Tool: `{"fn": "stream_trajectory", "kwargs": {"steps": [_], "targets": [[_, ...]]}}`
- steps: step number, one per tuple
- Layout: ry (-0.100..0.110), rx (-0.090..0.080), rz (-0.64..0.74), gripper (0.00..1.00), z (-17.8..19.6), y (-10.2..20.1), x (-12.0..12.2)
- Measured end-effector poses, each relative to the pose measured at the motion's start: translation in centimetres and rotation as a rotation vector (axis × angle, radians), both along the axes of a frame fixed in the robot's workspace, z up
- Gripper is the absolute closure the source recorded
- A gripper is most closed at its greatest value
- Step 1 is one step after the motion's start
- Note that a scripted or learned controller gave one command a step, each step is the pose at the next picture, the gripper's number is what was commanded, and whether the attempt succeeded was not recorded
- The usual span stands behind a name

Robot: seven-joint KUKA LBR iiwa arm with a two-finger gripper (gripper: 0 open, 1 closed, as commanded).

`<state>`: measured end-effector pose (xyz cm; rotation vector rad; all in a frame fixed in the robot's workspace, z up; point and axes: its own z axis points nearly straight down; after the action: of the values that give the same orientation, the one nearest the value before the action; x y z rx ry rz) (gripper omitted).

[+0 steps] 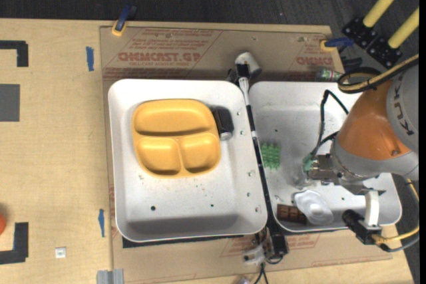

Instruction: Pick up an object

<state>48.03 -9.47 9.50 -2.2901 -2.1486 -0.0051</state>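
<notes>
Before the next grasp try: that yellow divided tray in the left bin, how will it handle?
The yellow divided tray looks like rigid moulded plastic, so probably stiff and light. Its smooth rounded rims may slip. It lies flat and broad, so it should slide rather than roll or tip.

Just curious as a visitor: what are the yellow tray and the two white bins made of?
Yellow tray: likely moulded plastic, smooth with soft highlights and rounded compartments. White bins: apparently thin plastic too, semi-gloss, with rounded formed corners and dark scuffs.
</notes>
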Motion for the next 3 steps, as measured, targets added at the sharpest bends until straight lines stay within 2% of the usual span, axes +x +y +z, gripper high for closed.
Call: {"fn": "stream_trajectory", "kwargs": {"steps": [1, 2, 3], "targets": [[0.002, -0.003, -0.323, 1.0, 5.6, -1.9, -0.1], [0.003, -0.003, -0.394, 1.0, 7.2, -7.4, 0.7], [0.003, -0.003, -0.394, 0.0, 7.2, -7.4, 0.7]]}}
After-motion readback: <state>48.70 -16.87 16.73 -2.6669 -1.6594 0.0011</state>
